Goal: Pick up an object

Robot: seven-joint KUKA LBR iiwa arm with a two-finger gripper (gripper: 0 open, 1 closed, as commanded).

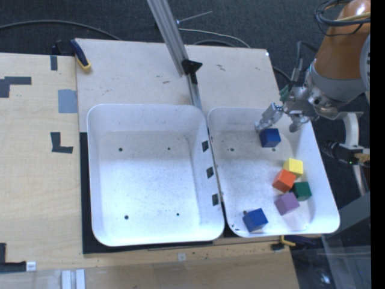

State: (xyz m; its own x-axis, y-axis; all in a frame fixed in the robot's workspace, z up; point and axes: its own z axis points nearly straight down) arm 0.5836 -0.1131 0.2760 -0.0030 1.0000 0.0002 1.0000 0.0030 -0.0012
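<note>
The left shallow white plastic bin [144, 173] holds no objects; the right shallow white plastic bin [240, 161] holds all six small cubes. A blue cube [255, 219] lies near its front wall; purple [286, 203], orange [284, 180], green [302, 189] and yellow [295, 165] cubes cluster just beside one another. The nearest target, a second blue cube [270, 138], sits just below the claw [279, 120]. A good grasp would centre over it, well apart from the cluster. Whether the claw is apart or together cannot be told: it is small and blurred.
</note>
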